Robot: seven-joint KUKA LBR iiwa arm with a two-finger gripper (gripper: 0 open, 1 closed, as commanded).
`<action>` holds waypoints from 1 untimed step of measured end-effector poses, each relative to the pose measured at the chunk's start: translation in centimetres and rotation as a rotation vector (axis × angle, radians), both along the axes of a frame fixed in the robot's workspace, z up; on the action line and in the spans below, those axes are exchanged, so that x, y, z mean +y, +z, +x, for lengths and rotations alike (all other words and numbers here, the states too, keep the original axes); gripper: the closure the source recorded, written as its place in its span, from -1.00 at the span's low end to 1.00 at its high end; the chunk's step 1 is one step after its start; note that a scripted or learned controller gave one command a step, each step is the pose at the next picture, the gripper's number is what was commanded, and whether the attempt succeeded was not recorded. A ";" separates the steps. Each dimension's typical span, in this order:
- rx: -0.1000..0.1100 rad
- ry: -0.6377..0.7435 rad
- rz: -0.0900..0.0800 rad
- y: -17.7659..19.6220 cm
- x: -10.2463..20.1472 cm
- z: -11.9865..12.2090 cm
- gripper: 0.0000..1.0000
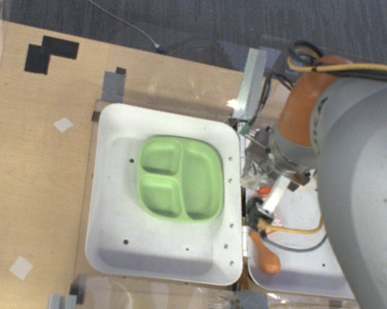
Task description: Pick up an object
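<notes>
Wooden bench [36,183], dark ribbed floor [167,0] beyond; tool [260,215] over right bin [305,277], grip state unclear.

Count on the surface [36,183]: two shallow white bins, the left bin [104,238] and the right bin [309,277], side by side. The left bin holds one green divided tray [179,178] with three compartments. The right bin holds one orange object [265,254], and one arm [367,185] reaches over it.
</notes>
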State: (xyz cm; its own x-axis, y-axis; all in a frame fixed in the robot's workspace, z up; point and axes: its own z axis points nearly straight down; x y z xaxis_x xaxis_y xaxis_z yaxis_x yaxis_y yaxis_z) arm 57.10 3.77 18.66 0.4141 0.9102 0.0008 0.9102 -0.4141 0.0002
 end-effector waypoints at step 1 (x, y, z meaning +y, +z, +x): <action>0.002 -0.481 -0.002 0.1 -6.9 -4.5 1.00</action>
State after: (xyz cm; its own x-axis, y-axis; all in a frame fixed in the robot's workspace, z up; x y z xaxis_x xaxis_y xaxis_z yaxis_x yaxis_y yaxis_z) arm 52.61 -3.17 18.78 0.7881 0.6155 -0.0018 0.6155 -0.7881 -0.0005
